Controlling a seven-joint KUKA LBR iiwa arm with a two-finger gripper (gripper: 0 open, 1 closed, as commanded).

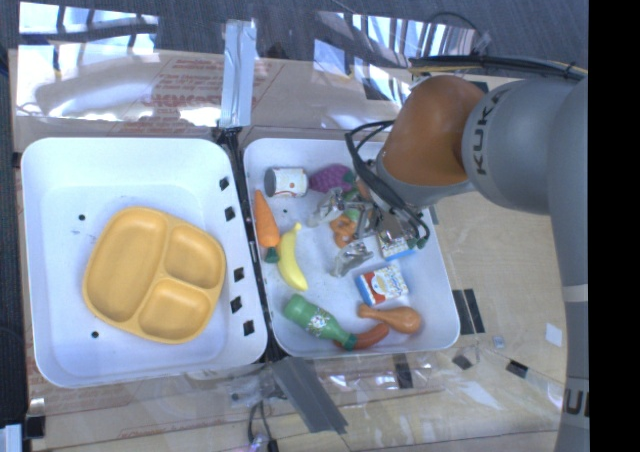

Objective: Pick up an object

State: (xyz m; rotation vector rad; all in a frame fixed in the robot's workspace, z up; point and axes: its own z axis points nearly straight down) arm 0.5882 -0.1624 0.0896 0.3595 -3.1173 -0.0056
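Observation:
My gripper [340, 235] is low in the right bin [440, 285], under the orange wrist band. Its two silver fingers [350, 260] stand apart, so it is open. A small orange toy [343, 228] lies between them on the bin floor, not lifted. Around it lie a carrot [265, 220], a banana [291, 258], a green bottle [318, 320], a white cup [288, 181], a purple grape bunch [330, 178], a small blue and red carton [383, 285] and a brown drumstick [392, 317]. The arm hides the bin's far right part.
The left bin [60, 170] holds a yellow divided plate [153, 273]. A black ridge with clips [245, 240] separates the two bins. Cardboard and shiny foil lie behind the bins.

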